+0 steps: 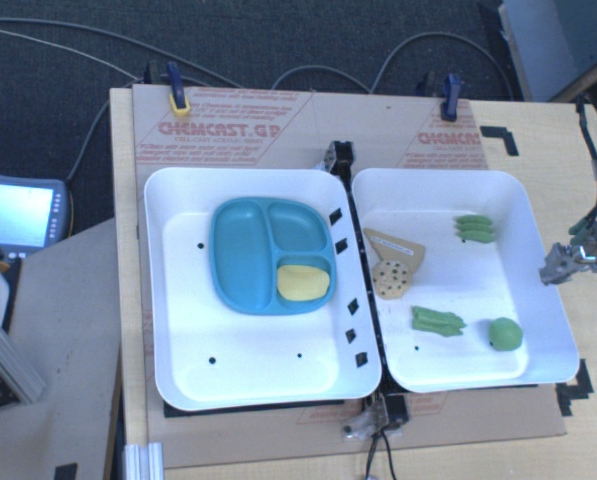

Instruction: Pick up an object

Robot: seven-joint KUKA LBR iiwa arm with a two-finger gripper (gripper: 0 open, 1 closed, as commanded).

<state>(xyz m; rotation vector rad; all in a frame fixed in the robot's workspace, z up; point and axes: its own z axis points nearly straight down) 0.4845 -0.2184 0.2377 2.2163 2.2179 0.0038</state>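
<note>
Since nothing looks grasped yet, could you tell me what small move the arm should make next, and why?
Probably a short move in over the right bin, toward the green ball. The gripper sits at that bin's outer rim with nothing visibly held, and the ball lies nearest it, apart from the green piece beside it, so it looks like the easiest target.

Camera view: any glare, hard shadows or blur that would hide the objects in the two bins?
Camera view: light is even and soft; the left bin and right bin read bright white without blown-out glare. The yellow piece on the blue plate is sharp, and the green ball casts only a faint shadow.
</note>
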